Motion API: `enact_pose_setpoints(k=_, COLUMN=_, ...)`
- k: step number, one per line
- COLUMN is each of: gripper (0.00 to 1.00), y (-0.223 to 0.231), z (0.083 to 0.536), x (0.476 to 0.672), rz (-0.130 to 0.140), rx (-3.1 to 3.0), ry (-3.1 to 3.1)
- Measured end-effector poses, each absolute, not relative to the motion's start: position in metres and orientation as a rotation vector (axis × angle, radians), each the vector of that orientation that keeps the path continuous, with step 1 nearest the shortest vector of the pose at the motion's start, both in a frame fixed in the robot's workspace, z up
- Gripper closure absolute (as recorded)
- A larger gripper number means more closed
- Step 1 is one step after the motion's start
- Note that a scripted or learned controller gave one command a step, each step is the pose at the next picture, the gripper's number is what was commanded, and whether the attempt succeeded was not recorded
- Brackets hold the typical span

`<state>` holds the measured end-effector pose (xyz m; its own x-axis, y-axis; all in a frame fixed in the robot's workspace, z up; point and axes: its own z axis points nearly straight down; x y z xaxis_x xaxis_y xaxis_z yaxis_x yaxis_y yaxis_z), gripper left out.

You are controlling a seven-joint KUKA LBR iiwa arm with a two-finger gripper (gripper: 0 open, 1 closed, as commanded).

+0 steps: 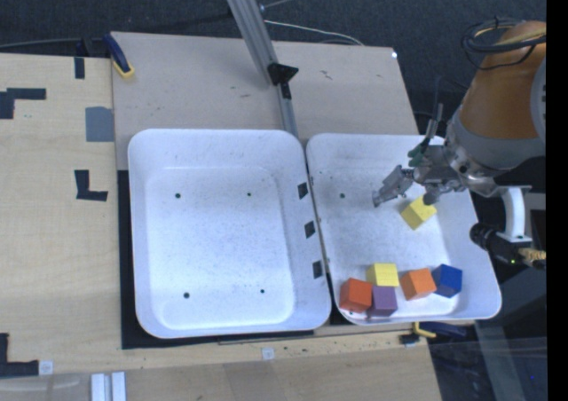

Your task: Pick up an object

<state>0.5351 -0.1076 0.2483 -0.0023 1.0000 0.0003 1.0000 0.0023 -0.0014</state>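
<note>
While the grey two-finger gripper (410, 188) stands spread open beside the small yellow cube (417, 212), centre over it before closing

We see the bench (53, 213) bearing two white bins (142, 239); left of them, perhaps dark tape marks (86, 186).

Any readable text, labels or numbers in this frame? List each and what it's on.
None readable.
The blocks at the near end of the right bin have plain faces.
The dark tape pieces on the bench are bare shapes, not characters.
The arm's orange band shows no marking.
</note>
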Motion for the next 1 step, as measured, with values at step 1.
enact_pose_setpoints(k=1, gripper=0.00, y=-0.1586, z=0.2662, x=0.5741, rz=0.000, rx=-2.225, ry=-2.224)
